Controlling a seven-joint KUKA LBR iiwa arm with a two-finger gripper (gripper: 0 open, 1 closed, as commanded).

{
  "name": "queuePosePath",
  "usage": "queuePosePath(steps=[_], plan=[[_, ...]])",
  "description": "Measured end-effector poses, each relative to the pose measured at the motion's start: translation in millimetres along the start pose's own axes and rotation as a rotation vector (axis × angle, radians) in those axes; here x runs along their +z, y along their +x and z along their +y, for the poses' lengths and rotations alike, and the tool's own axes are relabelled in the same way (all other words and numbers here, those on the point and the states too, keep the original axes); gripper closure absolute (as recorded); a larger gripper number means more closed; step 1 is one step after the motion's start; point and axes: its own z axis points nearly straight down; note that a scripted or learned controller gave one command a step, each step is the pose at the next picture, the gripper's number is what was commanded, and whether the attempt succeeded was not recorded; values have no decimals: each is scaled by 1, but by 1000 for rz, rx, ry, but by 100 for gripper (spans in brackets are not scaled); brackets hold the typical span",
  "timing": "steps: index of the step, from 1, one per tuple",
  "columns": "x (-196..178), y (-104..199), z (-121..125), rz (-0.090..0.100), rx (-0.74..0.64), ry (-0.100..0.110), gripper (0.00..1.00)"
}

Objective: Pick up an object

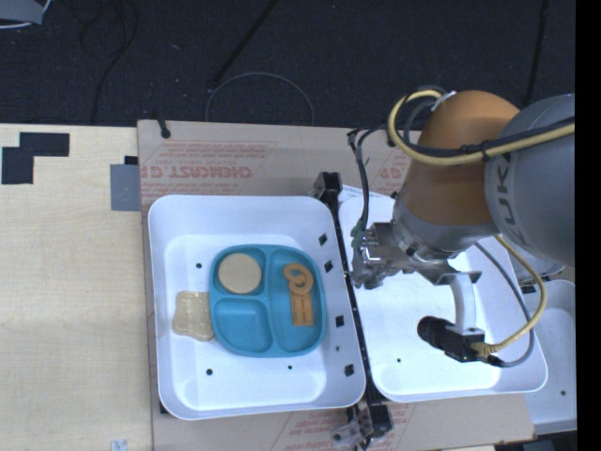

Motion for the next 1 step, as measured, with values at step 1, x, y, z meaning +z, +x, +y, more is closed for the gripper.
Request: queuePosePath(steps=[1], plan=[[7,49,-15,-1,0,1,100]])
